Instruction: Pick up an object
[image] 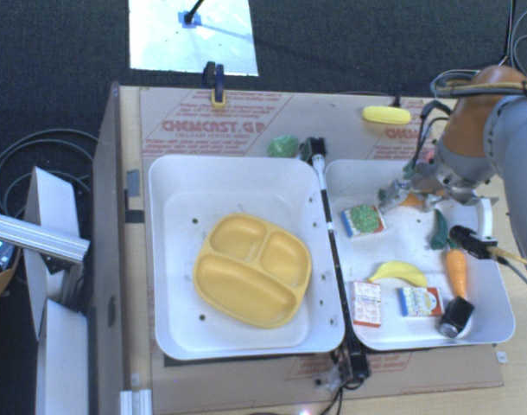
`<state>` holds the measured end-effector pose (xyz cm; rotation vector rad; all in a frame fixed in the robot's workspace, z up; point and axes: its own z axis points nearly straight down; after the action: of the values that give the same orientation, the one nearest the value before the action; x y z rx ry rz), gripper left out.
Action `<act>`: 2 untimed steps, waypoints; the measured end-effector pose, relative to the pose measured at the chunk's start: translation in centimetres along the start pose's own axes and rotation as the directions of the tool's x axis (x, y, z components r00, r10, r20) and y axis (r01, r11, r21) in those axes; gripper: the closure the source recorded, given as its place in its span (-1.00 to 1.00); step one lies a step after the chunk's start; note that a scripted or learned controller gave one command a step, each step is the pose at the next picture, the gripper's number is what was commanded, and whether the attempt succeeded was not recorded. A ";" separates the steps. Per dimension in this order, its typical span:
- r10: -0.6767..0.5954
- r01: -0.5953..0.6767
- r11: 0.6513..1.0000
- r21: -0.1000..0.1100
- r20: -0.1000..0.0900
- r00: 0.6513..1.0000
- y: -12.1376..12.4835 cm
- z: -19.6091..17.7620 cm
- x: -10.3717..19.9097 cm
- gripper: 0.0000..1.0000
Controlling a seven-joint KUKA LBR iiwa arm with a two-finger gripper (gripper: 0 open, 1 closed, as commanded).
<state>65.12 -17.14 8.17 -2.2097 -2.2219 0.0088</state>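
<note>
White plastic bins, two, shallow, sit side by side on a cardboard-covered desk (246, 115) at the centre of the frame.

Left bin (173, 318): holds one yellow compartment tray (252, 268), three sections, lying flat near the bin's middle and turned at a slant.

Right bin (497, 314): holds several small items.
- Green-and-white packet (364, 220), upper left of the bin.
- Banana (399, 272), yellow, near the bin's middle, just above the two packets below.
- Red-and-white packet (366, 303), lower left of the bin, close to the divide between bins.
- Blue-and-red packet (418, 301), just right of it and apart from it.
- Carrot (456, 272), orange, lying roughly upright in the frame on the right side, with a green leafy top (439, 230) above it.
- Dark cylindrical can (454, 316), lower right, just below the carrot's tip.

Arm (497, 132): grey with an orange band, enters from the upper right of the frame. Gripper (408, 190) is low over the upper part of the right bin, just right of the green-and-white packet. Whether it is apart or together cannot be told; nothing is visibly between them.

Outside the bins: yellow object (386, 114) on the desk above the right bin; green object (283, 146) at the top edge of the left bin; black-and-yellow clamp (215, 82) at the desk's far edge.
</note>
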 end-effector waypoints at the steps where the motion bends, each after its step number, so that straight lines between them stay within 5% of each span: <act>1: 0.003 -0.003 1.000 0.020 0.000 1.000 1.1 0.1 0.7 -1.00; 2: 0.006 -0.006 1.000 -0.005 0.000 1.000 0.9 -0.2 -2.4 -1.00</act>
<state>66.08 -19.53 8.39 -2.2195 -2.2175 0.0031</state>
